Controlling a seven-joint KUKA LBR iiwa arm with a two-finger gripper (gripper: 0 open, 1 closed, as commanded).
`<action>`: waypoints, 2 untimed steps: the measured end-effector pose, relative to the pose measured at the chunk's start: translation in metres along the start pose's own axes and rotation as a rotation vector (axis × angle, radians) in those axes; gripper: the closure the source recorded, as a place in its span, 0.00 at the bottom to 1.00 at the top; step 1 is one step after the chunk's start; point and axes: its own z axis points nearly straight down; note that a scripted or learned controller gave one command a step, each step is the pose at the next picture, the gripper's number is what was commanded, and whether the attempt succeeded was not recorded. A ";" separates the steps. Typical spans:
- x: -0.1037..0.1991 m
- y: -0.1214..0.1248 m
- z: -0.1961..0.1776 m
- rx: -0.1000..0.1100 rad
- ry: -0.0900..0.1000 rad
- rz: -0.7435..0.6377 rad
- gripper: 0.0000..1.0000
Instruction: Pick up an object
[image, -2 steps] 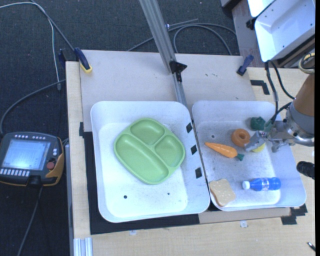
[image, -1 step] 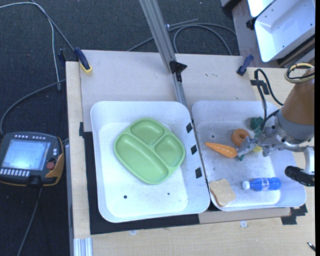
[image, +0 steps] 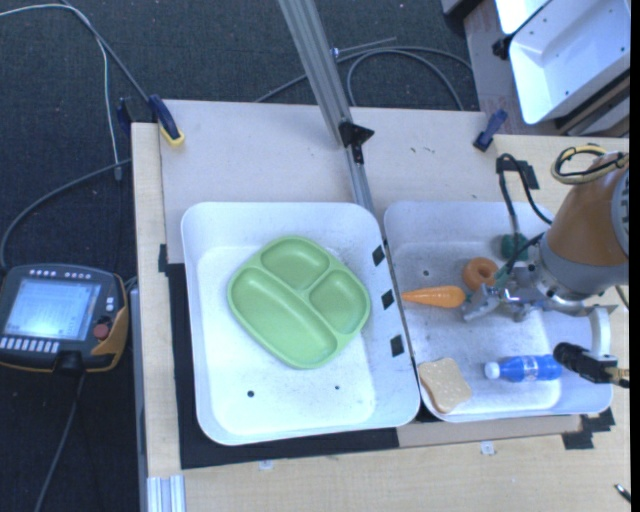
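Just left of the jaws (image: 482, 303) (seemingly parted, holding nothing) lies the carrot (image: 434, 296).

I can read no text, label, brand, number or sign here. The teach pendant (image: 62, 318), off the bench's left edge, has a lit screen, but whatever stands on it is too small and washed out for me to make out, and the small marks on its buttons are just as unreadable. The plastic bottle (image: 523, 369), lying near the front edge of the right bin (image: 440, 225), wears a blue wrap, yet no lettering on it resolves. The green divided plate (image: 298, 299) in the left bin (image: 215, 225) looks plain, and so do both bins.
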 end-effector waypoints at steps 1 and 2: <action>-0.002 0.001 -0.013 -0.006 -0.005 0.001 1.00; -0.003 0.013 -0.066 -0.005 -0.003 -0.002 1.00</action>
